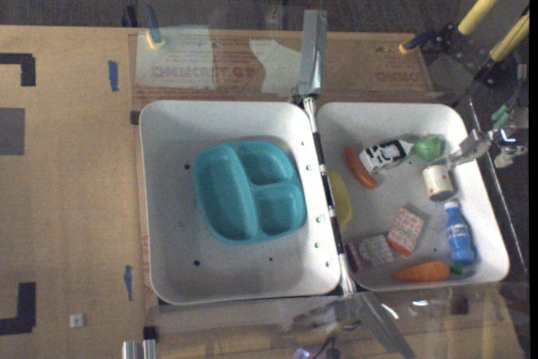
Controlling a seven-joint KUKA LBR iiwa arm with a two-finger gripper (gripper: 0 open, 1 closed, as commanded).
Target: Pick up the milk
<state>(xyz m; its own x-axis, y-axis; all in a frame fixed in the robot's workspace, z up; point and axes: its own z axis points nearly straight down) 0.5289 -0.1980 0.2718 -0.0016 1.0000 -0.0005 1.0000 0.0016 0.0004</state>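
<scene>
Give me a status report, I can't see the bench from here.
Gripper at right bin's far right edge, holding nothing. Milk carton lying on its side, untouched. Green fruit and can between gripper and milk.

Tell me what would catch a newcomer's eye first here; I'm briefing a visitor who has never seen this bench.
The big teal divided tray stands out, lying alone in the left bin. Next comes the clutter in the right bin: a black-and-white milk carton on its side near the far wall, a blue bottle and an orange carrot near the front.
</scene>
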